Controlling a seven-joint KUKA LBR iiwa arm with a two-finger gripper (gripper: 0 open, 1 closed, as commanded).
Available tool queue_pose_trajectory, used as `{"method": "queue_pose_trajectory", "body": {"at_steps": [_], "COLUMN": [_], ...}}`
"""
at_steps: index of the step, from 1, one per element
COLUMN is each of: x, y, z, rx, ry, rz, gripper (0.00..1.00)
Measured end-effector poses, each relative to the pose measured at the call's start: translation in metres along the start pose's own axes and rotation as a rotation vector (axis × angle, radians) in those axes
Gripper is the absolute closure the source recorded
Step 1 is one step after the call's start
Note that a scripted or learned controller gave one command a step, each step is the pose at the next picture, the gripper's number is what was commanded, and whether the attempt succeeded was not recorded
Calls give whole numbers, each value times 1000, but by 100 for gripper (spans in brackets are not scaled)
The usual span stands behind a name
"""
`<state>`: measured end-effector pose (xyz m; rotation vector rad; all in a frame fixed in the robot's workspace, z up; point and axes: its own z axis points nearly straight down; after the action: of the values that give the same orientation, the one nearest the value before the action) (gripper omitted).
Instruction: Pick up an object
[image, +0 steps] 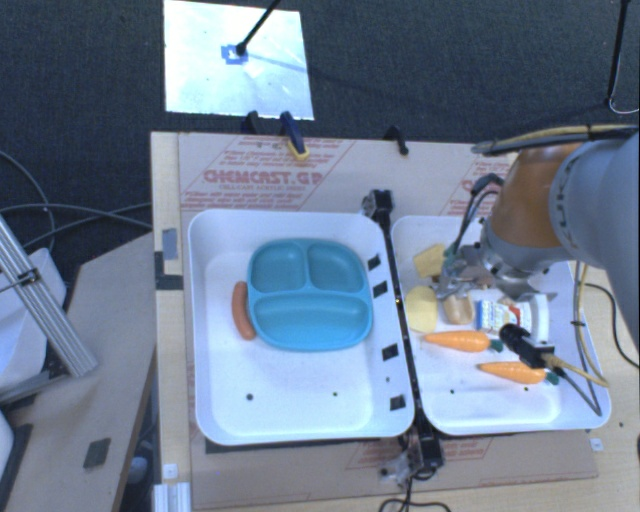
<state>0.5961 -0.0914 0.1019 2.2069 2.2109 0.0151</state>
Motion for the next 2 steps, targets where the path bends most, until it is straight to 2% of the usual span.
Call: {"method": "queue_pose_trajectory", "body": {"at_steps": [1, 2], "x": [-89, -117], "y": [-50, -56], "z": [-15, 10], "rx": [21, 5], "ry": [1, 3], "rz": [9, 1], "gripper": [100, 100]}}
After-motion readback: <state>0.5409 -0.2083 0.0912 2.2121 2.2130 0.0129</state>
